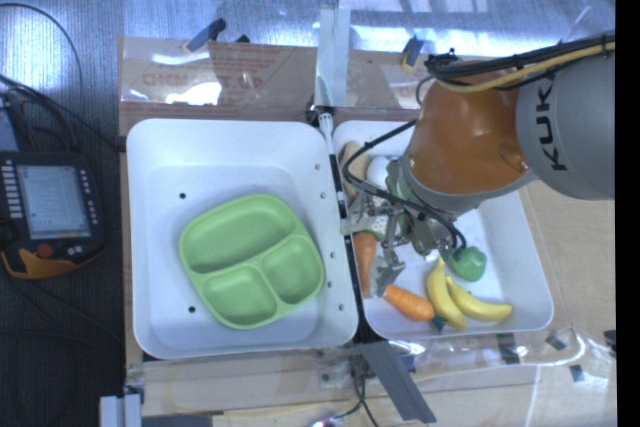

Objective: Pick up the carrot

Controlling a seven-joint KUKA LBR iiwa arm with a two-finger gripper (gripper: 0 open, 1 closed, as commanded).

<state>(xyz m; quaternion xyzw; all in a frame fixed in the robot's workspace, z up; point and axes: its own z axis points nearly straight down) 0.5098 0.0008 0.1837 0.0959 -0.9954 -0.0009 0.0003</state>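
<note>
A: Where does the arm (520, 130) stand?

B: It reaches in from the right and hangs over the right bin (535, 300); the orange band sits above the wrist, and black and yellow cables (520, 60) run along its top; the gripper (385, 255) points down at the left part of that bin, close to the wall shared with the left bin (150, 245)

A: And the fingers?

B: Metal parts and wires crowd the tip; I cannot tell how far the fingers are apart, nor whether anything lies between them

A: The carrot?

B: Two orange pieces lie in the right bin; one carrot (366, 260) lies lengthwise along the bin's left wall, just beside the gripper tip, perhaps touching it, I cannot tell; the second carrot (409, 302) lies slanted just below the tip, its right end next to the bananas (462, 298)

A: What else is in there?

B: Two yellow bananas curve along the bin's lower right; a green round thing (467, 263) sits just above them; pale items (362, 160) peek out by the upper left corner, partly hidden under the arm; the left bin holds a green divided plate (252, 260) with three compartments, tilted askew; a pendant with a screen (50, 205) rests well off to the left of the bench
</note>
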